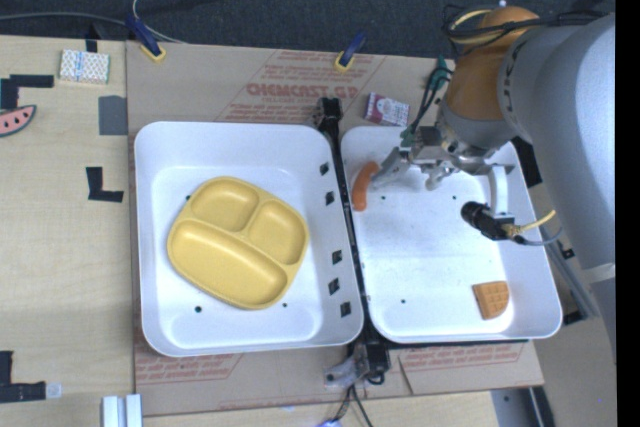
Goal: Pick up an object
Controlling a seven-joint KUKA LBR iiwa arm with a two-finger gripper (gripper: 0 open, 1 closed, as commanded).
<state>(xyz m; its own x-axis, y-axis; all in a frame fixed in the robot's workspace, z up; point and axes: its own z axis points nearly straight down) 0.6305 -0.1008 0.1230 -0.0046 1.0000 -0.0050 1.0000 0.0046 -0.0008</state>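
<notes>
A small orange carrot-shaped piece point(362, 187) lies at the left edge of the right bin point(430, 310), against the divider. A tan waffle-like piece point(490, 298) rests in that bin's near right corner. My gripper point(411, 172) hangs low over the bin's far part, just right of the orange piece. It is open, and its left fingertip point(386, 167) reaches close to the orange piece while the gap between the fingers holds nothing. The grey arm with its orange band point(480, 75) comes in from the upper right.
The left bin point(160, 315) holds a yellow divided plate point(238, 240). A small red-and-white packet point(385, 109) lies on the cardboard behind the bins. A black fitting with a yellow cable point(490, 220) hangs over the right bin. Clamps and cables sit along the bench's back edge.
</notes>
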